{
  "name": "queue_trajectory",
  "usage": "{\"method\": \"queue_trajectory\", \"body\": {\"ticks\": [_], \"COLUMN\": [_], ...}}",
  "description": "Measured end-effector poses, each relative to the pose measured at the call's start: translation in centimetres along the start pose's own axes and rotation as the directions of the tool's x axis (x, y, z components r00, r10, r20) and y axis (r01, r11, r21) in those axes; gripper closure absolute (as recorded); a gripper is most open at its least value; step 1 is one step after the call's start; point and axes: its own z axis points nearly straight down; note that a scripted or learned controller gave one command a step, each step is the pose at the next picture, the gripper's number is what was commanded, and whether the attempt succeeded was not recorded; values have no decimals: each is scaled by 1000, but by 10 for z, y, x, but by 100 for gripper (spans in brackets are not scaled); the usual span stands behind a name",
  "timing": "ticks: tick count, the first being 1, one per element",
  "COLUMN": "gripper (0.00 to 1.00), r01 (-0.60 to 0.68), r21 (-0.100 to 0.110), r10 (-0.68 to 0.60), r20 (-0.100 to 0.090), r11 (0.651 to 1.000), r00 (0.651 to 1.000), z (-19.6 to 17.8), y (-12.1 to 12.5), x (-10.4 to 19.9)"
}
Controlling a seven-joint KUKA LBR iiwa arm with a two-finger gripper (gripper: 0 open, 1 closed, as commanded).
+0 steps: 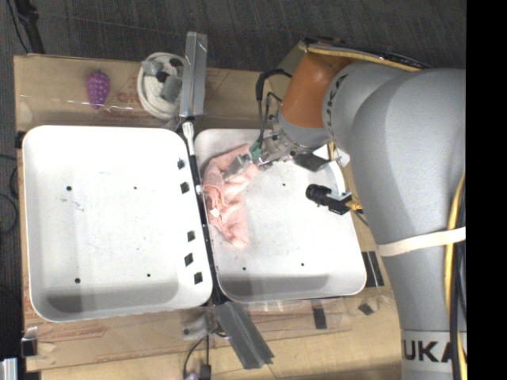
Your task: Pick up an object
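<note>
A crumpled pink cloth (pixel 226 196) lies along the left side of the right bin (pixel 317 252). Its upper end stretches up and to the right, toward the gripper. My gripper (pixel 257 154) hangs over the bin's far left part, with its tip right at that upper end of the cloth. The tip is small and partly hidden by the wrist, so the grip on the cloth is not readable. The grey arm with its orange band (pixel 309 93) comes in from the right and covers the bin's far right corner.
The left bin (pixel 103 220) stands beside the right one, with a row of black clips (pixel 190 212) along the divider. Beyond the bins, on the brown bench, sit a small purple grape-like thing (pixel 97 87) and a white round holder (pixel 161 85).
</note>
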Motion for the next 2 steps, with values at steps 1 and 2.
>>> {"method": "queue_trajectory", "body": {"ticks": [1, 2], "gripper": [0, 100], "r01": [122, 125], "r21": [1, 2], "r10": [-122, -125], "r20": [3, 1], "r11": [992, 992], "r00": [992, 992], "z": [0, -11], "y": [8, 9], "x": [25, 25]}}
